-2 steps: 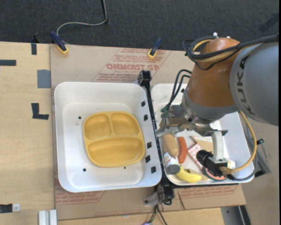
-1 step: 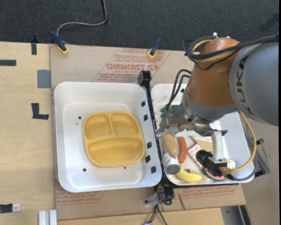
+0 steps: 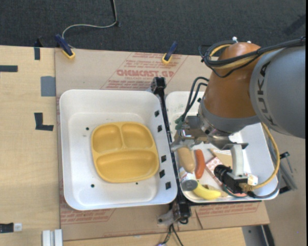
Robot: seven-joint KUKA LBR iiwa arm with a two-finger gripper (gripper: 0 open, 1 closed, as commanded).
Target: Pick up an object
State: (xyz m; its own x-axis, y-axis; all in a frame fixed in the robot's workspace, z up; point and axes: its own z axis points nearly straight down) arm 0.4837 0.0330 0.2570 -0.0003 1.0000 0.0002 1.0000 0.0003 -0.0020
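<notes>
Jaws (image 3: 187,137) just above bread roll (image 3: 186,159), hot dog (image 3: 199,163) beside.

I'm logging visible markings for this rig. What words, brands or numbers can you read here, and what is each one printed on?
"CHEMCAST GP", red print, on the brown cardboard sheet under the bins; the smaller red lines beneath it are too blurred to read.
"KUKA", read sideways and partly cut off, on the grey arm.
The pink packet in the right bin may carry print, but it is too small to read.

1 fixed camera looks down at a slant on 2 white bins (image 3: 72,152).
</notes>
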